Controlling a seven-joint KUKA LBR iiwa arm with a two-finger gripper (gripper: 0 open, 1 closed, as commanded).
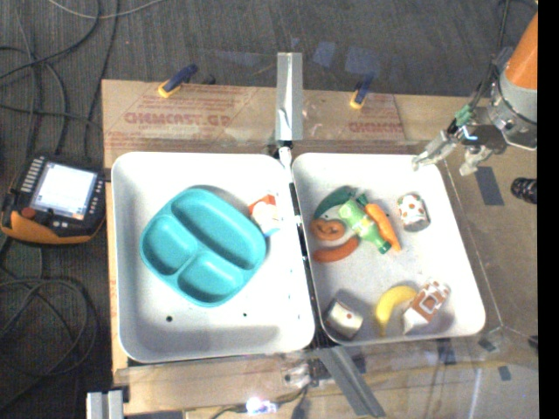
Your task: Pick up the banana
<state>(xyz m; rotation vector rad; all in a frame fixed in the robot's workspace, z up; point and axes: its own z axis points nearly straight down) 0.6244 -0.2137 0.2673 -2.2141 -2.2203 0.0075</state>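
Banana (394,305) lies in the right bin (463,260), near its front edge, curved and slanting from lower left up to the right. It sits between a small grey-and-red block (343,318) on its left and a red-and-white toy house (427,302) just beside it on its right, the house close enough that it may be touching the banana's upper tip, though I cannot be sure from this angle. The gripper (452,149) hangs over the bin's far right corner, well apart from the banana, which lies toward the front of the bench and a little to the left of it. Two thin fingers seem to point out toward the left and stand slightly apart, with nothing between them. My guess is that a grasp should close across the banana's short width, clear of the house.
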